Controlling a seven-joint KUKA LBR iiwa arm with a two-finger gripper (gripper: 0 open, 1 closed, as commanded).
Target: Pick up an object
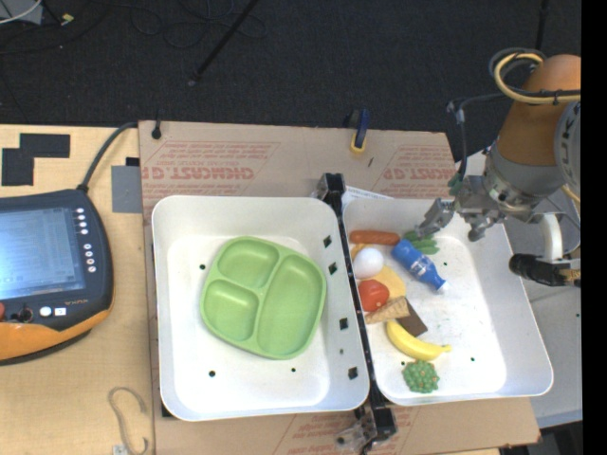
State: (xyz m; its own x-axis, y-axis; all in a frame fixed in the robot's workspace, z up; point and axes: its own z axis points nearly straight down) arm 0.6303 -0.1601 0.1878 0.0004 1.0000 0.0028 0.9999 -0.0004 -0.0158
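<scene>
The gripper [458, 218] stands over the far right corner of the right bin [517, 335], above and to the right of the blue bottle [418, 263], its fingers spread apart with nothing between them. The blue bottle is taken as the reference point for all positions below. It lies on its side in the far half of the right bin, tilted, its cap end pointing toward the near right. A small green item [423, 245] touches its upper edge; its type cannot be determined. To the left of the bottle, along the far wall, lies an orange carrot [375, 237]. Just below the carrot and left of the bottle sits a white egg [368, 262]. Below and left of the bottle, a red tomato [373, 294] rests against a tan and brown wedge [399, 313], which lies directly below the bottle. Further below, a yellow banana [414, 342] lies slanted, and a broccoli floret [420, 376] sits nearest the front wall. Well to the left of the bottle, in the left bin [180, 349], a green divided plate [264, 297] lies flat. Far left of the bottle, off the bins, a control pendant [47, 268] rests on the bench [57, 387].
</scene>
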